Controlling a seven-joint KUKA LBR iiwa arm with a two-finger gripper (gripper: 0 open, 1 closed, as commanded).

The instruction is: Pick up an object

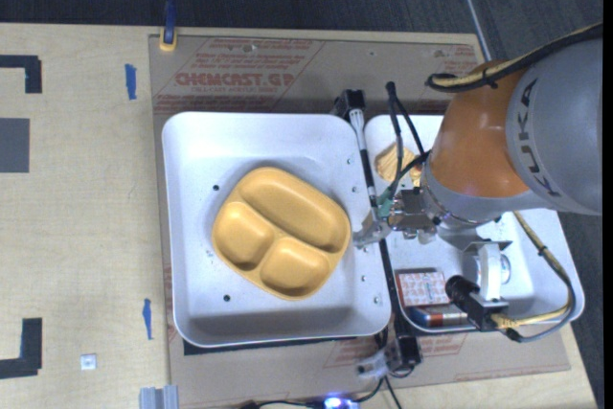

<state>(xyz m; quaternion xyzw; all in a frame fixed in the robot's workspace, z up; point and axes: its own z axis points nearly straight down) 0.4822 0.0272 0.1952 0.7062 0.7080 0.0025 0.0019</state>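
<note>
Yellow tray (278, 230), three compartments, sits mid left bin (192, 302) at a skew, with its right rim closest to the bin's right wall. It looks like moulded plastic, so my guess is light, rigid and fairly slick, with no fragile parts. It's too broad to span, so a rim pinch is the only real option, ideally where the lip stands clear of the bin floor. Rounded edges and glossy skin mean it may squirt out or pivot if taken off-centre. The right rim or a divider ridge looks the best bet. Gripper (367, 233) is low at the left bin's right wall, just beside the tray's right rim. I can't tell if it touches, and I can't tell whether it's open or closed: too small and cluttered there. Nothing visibly held. Arm (498, 148) covers most of the right bin (551, 239). Along that bin's near edge lie a small printed card (420, 286) and a red-and-dark stick (433, 317), both flat, light and thin, so harder to get under than the tray rim. A yellowish item (391, 158) at its far-left corner is mostly hidden.
</note>
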